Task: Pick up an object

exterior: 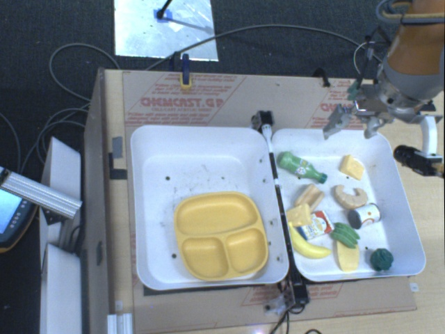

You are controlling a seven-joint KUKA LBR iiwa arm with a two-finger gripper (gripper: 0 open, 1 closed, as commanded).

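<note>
Claw up at far rim of right bin, fingers spread apart, nothing between them, hanging off orange-banded arm. Not over any item yet.

Nearest candidates: yellow cheese wedge just below, green bottle to its left. Bottle probably the easiest pick (isolated, bare floor around it). Lying flat, long axis slanting from upper left to lower right, cap end pointing lower right toward bread-like piece.

To do well: descend centred on bottle body, fingers set across the long axis, not along it. Avoid bin divider, close to bottle's fat end.

Further out: crowded cluster near front, banana, small can, broccoli; worse odds there. Left bin with yellow divided tray.
</note>
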